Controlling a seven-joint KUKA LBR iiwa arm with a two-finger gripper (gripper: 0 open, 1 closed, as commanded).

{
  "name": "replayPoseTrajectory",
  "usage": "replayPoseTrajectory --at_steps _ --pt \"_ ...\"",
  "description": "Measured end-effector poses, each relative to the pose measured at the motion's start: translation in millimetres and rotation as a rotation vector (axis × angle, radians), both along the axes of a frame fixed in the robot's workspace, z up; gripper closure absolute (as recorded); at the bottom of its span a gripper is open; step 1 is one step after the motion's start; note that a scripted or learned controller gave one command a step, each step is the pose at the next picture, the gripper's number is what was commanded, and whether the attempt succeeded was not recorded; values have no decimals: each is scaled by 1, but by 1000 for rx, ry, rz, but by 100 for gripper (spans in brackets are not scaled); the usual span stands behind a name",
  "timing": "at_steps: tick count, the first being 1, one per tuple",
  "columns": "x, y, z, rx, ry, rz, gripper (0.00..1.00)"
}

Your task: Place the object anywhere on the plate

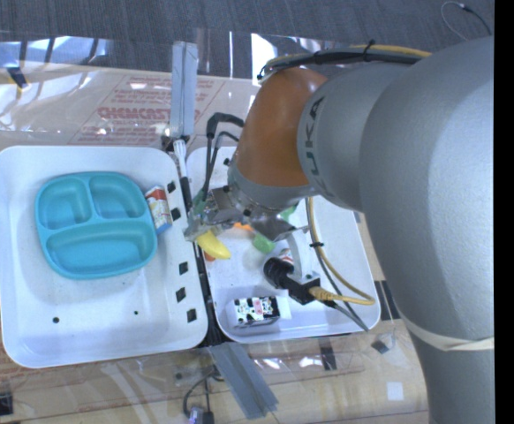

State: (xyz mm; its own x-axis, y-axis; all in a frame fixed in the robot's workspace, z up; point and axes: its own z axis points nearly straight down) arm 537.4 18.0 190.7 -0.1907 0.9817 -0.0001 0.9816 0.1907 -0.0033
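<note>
- Overhead, arm (389, 148): grey with an orange band, reaching in from the right, covering most of the right bin (350, 321).
- Left bin (27, 325): white, shallow, touching the right bin along the middle divider.
- Plate (94, 223): blue, three compartments, in the upper left part of the left bin, nothing lying on it.
- Gripper (211, 215): low over the right bin's left edge, right of the plate; jaws hidden under the wrist, so cannot tell whether open or closed.
- Box (257, 310): white with dark print, lower right of the plate, near the right bin's front wall.
- Can (158, 208): small, red and white, just beside the plate's right edge, tilted.
- Banana (213, 246): yellow, in the right bin, just below the gripper, well right of the plate.
- Green piece (263, 243): small, right of the banana.
</note>
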Motion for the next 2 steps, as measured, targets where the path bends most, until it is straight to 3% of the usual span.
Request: replayPoseTrajectory --at_steps 1,2 --pt "89 -8 78 0 -2 84 100" --pt "93 54 47 1 1 277 100"
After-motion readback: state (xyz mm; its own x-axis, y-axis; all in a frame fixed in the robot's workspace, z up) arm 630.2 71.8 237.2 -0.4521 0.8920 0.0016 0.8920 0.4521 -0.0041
